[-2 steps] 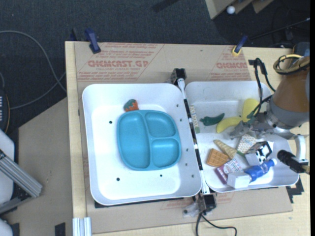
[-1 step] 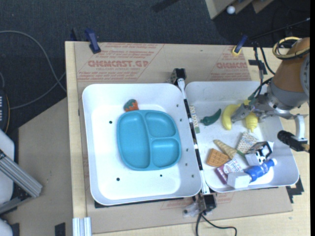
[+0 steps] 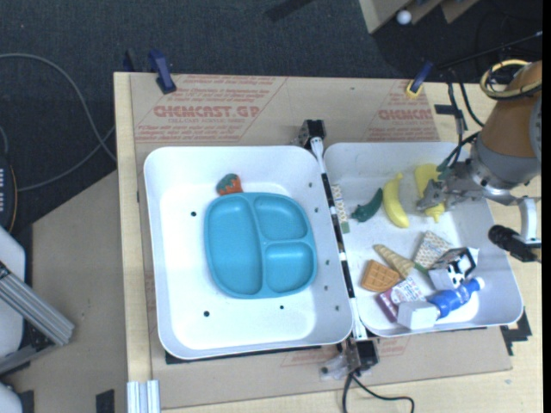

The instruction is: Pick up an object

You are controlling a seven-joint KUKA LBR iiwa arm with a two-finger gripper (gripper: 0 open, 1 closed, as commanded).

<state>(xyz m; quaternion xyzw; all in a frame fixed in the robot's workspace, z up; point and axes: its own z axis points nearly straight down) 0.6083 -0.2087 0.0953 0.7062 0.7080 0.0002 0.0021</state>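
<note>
My gripper (image 3: 433,200) reaches down into the right bin (image 3: 366,155) at its far right side. It hangs over a yellow toy (image 3: 425,178) and seems to touch it. Just to the left lies a yellow banana (image 3: 395,201), with a dark green piece (image 3: 368,205) beside it. Toward the front of this bin lie a waffle cone (image 3: 393,259), a square waffle (image 3: 378,276), a patterned wedge (image 3: 429,249), a black-and-white item (image 3: 461,265), a blue bottle (image 3: 453,298) and a purple-and-white box (image 3: 403,298).
The left bin (image 3: 172,188) holds a blue divided plate (image 3: 258,243) and a small orange-and-green toy (image 3: 229,183) behind it. A black divider clamp (image 3: 313,132) sits between the bins at the back. The grey arm (image 3: 510,144) comes in from the right.
</note>
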